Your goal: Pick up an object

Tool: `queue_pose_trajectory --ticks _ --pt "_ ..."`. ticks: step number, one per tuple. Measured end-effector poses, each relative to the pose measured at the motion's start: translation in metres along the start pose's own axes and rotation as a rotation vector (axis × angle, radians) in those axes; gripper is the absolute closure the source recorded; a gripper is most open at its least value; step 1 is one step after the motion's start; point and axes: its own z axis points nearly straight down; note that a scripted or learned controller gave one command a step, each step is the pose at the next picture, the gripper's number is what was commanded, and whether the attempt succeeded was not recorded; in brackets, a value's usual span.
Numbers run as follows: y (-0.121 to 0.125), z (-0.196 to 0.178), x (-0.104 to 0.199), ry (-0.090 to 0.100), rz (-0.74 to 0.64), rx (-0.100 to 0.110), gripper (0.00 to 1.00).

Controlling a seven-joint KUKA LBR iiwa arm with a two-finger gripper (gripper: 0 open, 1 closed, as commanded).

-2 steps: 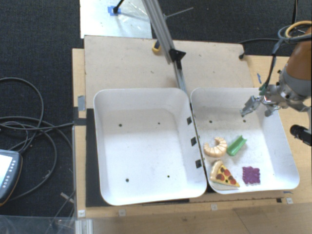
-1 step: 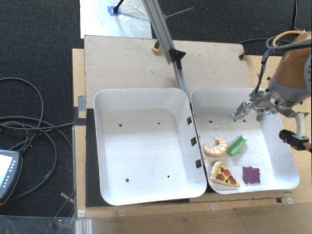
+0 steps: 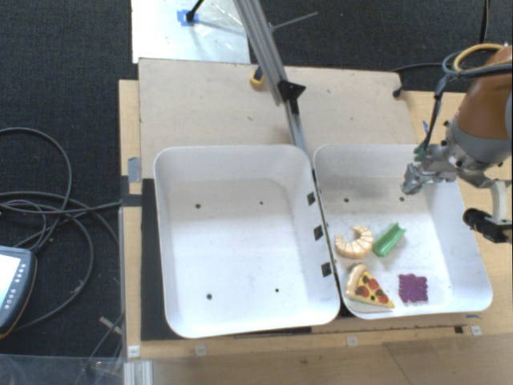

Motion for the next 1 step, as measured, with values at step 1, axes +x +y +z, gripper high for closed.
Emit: queue_pose_trajectory --ticks 1 --pt "0.0019 -0.0545 -0.0005 -0.001 0.000 -0.003 1.00"
